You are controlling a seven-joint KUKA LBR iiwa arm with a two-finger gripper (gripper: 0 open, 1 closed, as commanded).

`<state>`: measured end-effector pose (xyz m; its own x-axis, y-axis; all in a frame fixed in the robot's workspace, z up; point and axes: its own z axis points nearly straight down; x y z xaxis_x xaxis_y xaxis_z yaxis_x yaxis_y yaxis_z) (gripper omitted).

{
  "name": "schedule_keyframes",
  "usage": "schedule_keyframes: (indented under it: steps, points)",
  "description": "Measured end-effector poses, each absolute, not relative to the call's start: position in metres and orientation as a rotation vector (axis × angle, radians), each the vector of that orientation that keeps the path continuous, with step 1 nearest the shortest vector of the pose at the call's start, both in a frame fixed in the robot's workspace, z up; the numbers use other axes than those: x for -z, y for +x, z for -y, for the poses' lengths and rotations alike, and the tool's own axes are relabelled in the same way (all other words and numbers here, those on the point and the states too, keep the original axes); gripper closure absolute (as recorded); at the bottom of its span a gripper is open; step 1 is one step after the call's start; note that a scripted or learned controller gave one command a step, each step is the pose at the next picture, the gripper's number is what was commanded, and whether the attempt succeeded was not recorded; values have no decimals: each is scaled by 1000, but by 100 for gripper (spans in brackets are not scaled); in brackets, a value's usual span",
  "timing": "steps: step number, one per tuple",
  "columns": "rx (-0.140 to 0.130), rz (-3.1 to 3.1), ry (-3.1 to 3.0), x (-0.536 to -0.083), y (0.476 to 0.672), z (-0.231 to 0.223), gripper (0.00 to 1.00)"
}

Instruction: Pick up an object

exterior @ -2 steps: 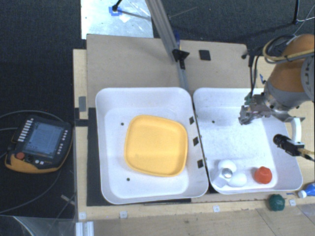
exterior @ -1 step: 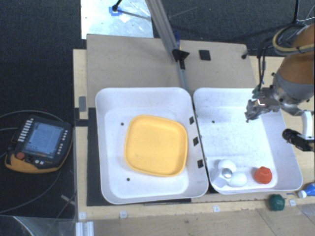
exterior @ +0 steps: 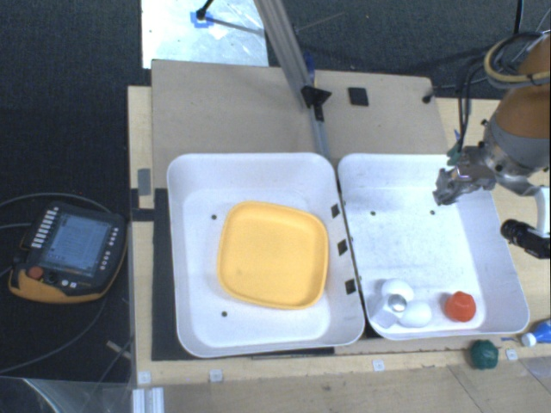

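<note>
the things i might pick up lie in the right bin (exterior: 482, 231), along its near edge: a small orange-red cup (exterior: 461, 306) toward the near right corner, and to its left a white cup (exterior: 397, 297) lying with its mouth showing, touching a white egg-shaped piece (exterior: 417, 314) just beside it. the orange-red cup sits a little apart from those two. the rest of that bin's floor is bare white with faint scuffs.

my pincer (exterior: 448, 188) hangs over the far right part of the same bin, well apart from all three objects, with nothing between its tips. it is small and dark here, and i cannot tell how it stands.

in the left bin (exterior: 194, 231) a yellow square plate (exterior: 273, 254) lies flat in the middle. off the bench, near the right bin's near right corner, sits a dark green ball (exterior: 483, 354). on the floor to the left rests a teach pendant (exterior: 67, 254) with its screen up.
</note>
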<state>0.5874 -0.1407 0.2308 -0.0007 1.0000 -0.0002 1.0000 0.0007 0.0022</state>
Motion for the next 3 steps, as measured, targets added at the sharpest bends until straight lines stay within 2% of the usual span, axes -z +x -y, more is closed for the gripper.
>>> schedule_keyframes:
  steps: [1,3]
  points:
    - [-2,-2226,2216,-229,604,95,100]
    - [-2,-2228,2216,-227,618,-9,100]
